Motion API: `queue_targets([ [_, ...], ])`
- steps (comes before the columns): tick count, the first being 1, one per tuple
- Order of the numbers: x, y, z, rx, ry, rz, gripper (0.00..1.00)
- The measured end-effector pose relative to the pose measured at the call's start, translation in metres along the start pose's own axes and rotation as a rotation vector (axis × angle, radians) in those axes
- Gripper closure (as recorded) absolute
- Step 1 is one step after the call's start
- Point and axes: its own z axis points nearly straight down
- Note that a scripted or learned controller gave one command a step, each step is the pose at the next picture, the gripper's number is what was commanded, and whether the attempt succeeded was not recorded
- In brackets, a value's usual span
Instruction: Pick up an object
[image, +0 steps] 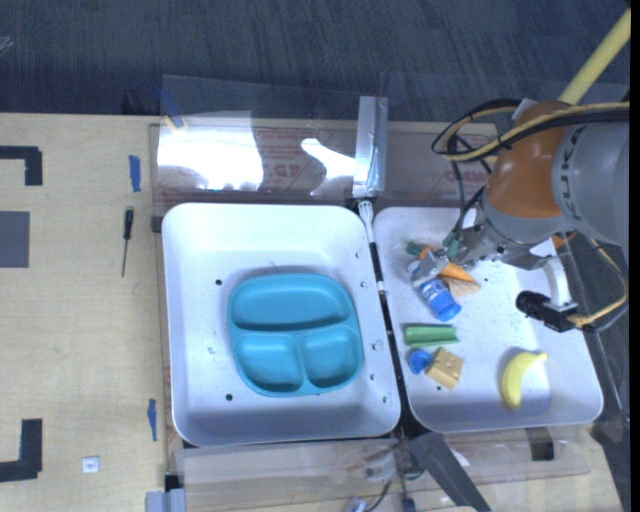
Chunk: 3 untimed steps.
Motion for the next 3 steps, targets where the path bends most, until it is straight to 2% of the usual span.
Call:
queue_targets([
  [1, -0.002, 0.000, -0.013, 0.000, -0.002, 0.002, 1.00],
  [2, 0.004, -0.015, -0.151, 0.006, 0.006, -0.066, 1.00],
  [3, 0.005, -0.017, -0.146, 0.016, 0.010, -0.066, 0.00],
])
